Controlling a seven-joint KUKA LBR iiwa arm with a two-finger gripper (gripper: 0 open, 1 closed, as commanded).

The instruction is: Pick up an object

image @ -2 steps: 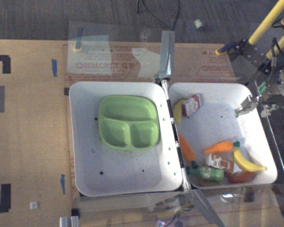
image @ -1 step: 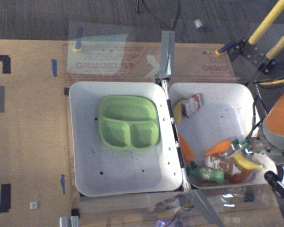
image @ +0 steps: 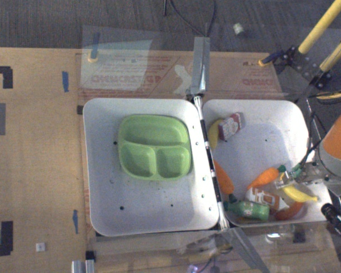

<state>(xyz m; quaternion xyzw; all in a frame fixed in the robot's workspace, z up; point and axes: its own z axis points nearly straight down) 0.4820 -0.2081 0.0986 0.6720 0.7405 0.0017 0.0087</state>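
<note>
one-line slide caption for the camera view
Green three-compartment plastic plate in left white bin; toy foods clustered in right white bin.

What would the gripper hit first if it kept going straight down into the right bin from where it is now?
Most likely the yellow banana, which lies right under the gripper at the right bin's near right corner, with the orange carrot just beside it. Depth is hard to judge from this view.

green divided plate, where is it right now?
In the camera view the green divided plate lies flat in the left bin, toward its upper middle, across the divider from the right bin with the toy food.
</note>
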